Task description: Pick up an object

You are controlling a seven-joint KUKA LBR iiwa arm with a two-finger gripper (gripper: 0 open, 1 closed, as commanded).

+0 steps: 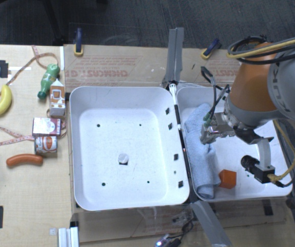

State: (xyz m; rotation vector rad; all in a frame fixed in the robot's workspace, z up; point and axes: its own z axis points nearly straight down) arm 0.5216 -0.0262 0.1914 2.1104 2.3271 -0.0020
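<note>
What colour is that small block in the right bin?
Orange; the small block shows clearly in the camera view, beside the blue cloth.

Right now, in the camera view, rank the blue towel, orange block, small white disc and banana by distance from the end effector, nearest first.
1. Blue towel, directly under the end effector.
2. Orange block, same bin, toward the front.
3. Small white disc, left bin.
4. Banana, far left bench.
</note>
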